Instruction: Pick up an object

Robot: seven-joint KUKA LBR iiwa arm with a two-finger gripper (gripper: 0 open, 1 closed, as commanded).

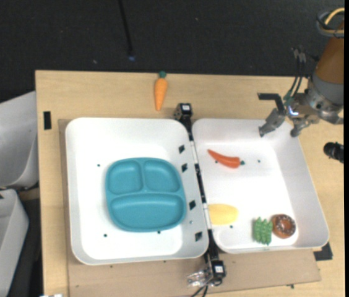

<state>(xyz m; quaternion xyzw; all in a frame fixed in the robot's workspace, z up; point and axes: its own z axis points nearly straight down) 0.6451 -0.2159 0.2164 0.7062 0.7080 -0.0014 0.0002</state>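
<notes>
Camera view: red chili (pixel 224 159) lies apart from open hand (pixel 282 124).

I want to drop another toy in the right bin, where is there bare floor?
The right bin has bare floor in the middle, between the red chili above and the yellow piece, green piece and donut along the near edge. That near edge is crowded. The hand hangs over the far right corner.
</notes>
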